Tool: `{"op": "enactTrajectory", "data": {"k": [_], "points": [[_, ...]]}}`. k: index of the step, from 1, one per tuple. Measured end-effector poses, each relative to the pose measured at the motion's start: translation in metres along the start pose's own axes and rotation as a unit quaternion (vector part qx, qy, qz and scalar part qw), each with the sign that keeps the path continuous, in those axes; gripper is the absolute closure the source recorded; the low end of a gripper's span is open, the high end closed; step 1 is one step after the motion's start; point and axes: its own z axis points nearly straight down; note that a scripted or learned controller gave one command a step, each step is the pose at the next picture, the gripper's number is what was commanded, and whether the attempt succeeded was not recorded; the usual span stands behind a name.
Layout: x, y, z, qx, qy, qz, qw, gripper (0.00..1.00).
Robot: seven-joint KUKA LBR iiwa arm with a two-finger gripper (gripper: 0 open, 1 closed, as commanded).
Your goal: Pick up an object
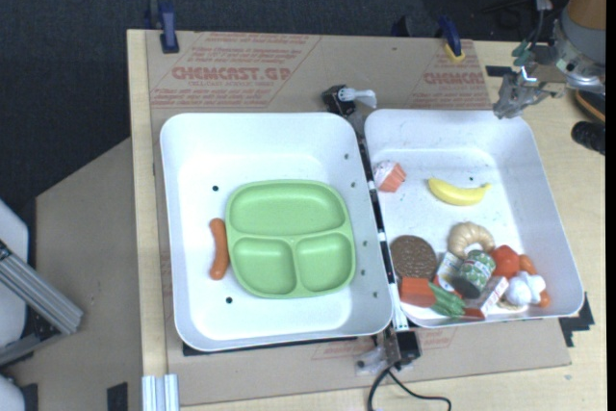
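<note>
The step in hand looked like the approach, with nothing lifted yet. The hand hung above the far right corner of the right bin, near the table's far right corner, and carried nothing between its tips; whether they were spread or pressed together could not be told at this size.

The candidates lay in the right bin. A banana sat alone near the bin's middle, an orange-and-white piece lay against its left wall, and a brown round cookie lay toward the near side beside a crowded heap of toy food in the near right corner.

The left bin carried a green divided plate and a small sausage just beside the plate's left edge.

The next move probably called for travel over one item and a straight descent; the banana seemed the easiest choice, standing clear of its neighbours.
</note>
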Motion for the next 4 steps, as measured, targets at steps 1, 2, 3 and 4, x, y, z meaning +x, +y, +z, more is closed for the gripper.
{"op": "enactTrajectory", "data": {"k": [1,2,3,4], "points": [[0.009,0.001,0.002,0.002,0.003,-0.005,1.0,0.0],[-0.006,-0.04,0.141,0.009,0.006,-0.003,0.9999,0.0],[0.073,-0.077,0.133,0.006,0.007,-0.007,0.9999,0.0],[-0.006,-0.192,0.133,0.007,0.004,0.001,1.0,0.0]]}}
